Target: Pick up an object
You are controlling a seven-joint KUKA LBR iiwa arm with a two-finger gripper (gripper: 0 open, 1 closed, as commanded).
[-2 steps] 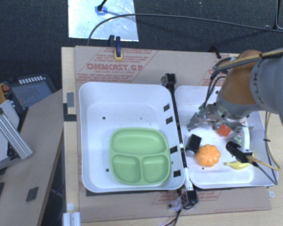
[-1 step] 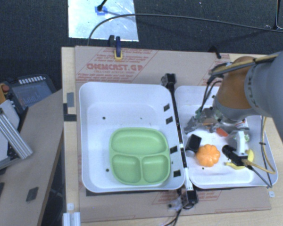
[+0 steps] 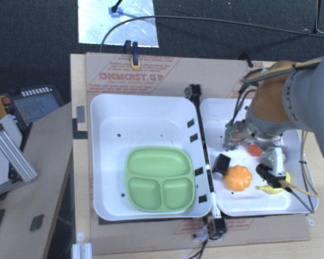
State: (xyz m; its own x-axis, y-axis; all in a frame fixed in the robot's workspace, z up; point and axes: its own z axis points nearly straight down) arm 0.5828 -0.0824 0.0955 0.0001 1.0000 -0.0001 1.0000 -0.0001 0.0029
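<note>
In right bin (image 3: pixel 216 112), gripper (image 3: pixel 235 136) hovers above-left of orange pumpkin (image 3: pixel 238 177); black block (image 3: pixel 222 163) between, nearer. Pumpkin round, no long axis. Claw state: cannot tell.

Bench (image 3: pixel 54 161) — two white bins (image 3: pixel 146 112)

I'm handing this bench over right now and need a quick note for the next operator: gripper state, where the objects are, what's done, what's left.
Gripper: low in the right bin, near its left side; finger state can't be read, nothing visibly held.
Objects in the right bin: orange pumpkin-like toy, small black block beside it, red piece, yellow item partly under a black part.
Left bin: green divided tray.
Done: no pick confirmed.
Left: grasp and lift one object.
</note>
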